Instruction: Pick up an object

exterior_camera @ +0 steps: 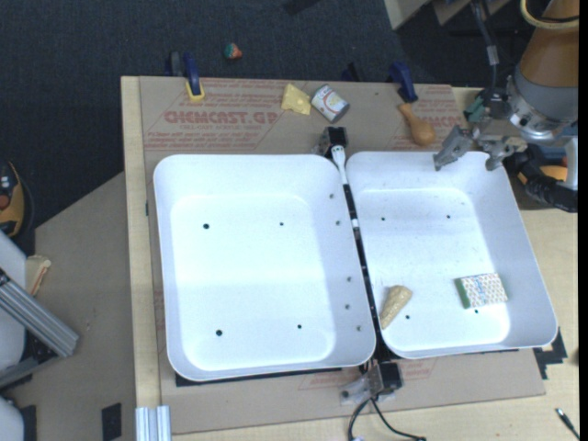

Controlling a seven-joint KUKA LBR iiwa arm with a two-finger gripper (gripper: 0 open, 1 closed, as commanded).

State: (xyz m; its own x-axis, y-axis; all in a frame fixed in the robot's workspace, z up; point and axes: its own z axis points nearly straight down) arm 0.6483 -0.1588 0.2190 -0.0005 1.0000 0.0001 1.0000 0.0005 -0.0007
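In the right bin [514, 246] a tan cone-shaped piece [395, 303] lies near the front left corner. A small green-and-white patterned block [481, 290] lies near the front right. My gripper [471, 158] hangs over that bin's far rim, well back from both objects. Its two fingers [447, 152] are spread open with nothing between them. The left bin [175, 246] holds no objects.
On the cardboard behind the bins lie a yellow wedge [296, 100], a small white-and-grey box [329, 103] and an orange-tan piece [418, 125]. Blue clamps [193, 73] hold the board's far edge. Cables [377, 389] run at the front.
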